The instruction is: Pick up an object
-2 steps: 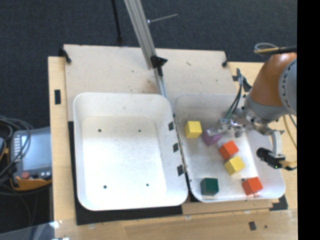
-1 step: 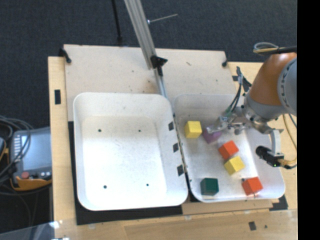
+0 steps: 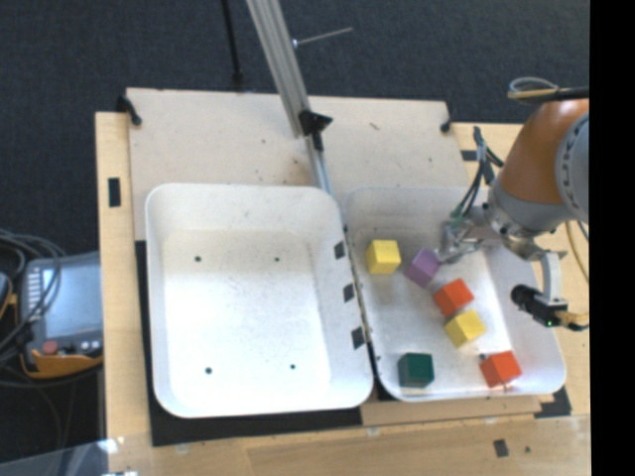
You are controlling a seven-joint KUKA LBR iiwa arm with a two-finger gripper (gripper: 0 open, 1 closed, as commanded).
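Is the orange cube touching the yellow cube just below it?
Cannot tell. In the camera view the orange cube and yellow cube meet corner to corner, with no plain gap or contact.

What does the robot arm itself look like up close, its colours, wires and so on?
The arm has a rounded orange section above a grey wrist. Thin cables loop along its side down to a small metallic gripper. A dark attachment with a tiny green light sticks out below the wrist.
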